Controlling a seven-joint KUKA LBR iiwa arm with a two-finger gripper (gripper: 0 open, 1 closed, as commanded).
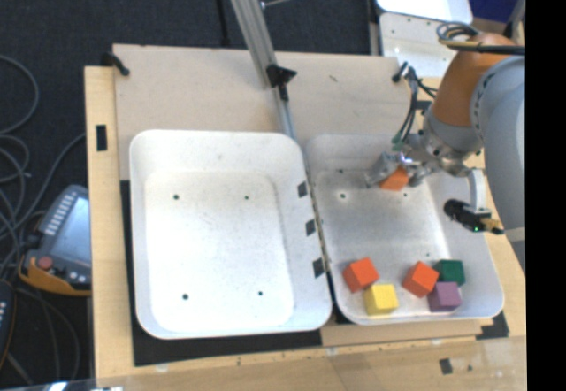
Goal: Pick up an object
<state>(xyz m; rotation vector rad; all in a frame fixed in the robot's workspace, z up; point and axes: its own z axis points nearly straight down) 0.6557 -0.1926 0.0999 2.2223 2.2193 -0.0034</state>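
Orange block (397,179) sits pinched in the pincer (395,175), its fingers closed on it from either side, above the far part of the right bin (371,212); whether the block is lifted off the bin floor or still resting on it cannot be told. The grip looks shallow and near the block's upper edge, so I judge it could slip free or twist out as the arm (482,115) rises. Toward the near end of that bin lie two more orange cubes (361,273), a yellow cube (382,298), a green cube (450,272) and a purple cube (445,295), well apart from the pincer. The left bin (221,230) lies just beside on the bench (203,88).
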